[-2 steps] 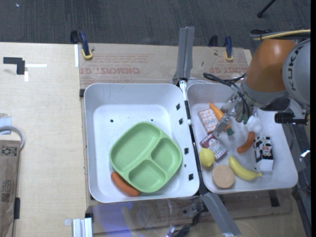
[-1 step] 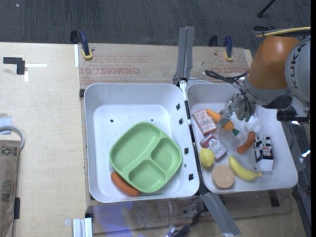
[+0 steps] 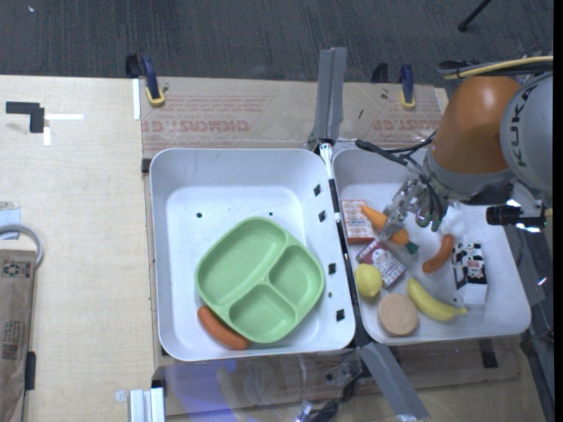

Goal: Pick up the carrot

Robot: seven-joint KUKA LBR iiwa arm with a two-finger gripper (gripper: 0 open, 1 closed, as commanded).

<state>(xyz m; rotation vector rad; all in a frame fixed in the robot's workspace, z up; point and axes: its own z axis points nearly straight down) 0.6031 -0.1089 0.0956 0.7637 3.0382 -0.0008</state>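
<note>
Fingers (image 3: 398, 221) down over carrot (image 3: 383, 222), touching it; grip state unclear

From my seat the two bins (image 3: 176, 236) read as smooth white plastic with a slight sheen. The green divided plate (image 3: 259, 280) looks matt plastic. The bench (image 3: 79, 192) is pale wood, the backing sheet (image 3: 237, 112) brown printed cardboard. The arm's orange band (image 3: 471, 130) shines glossy.
</note>
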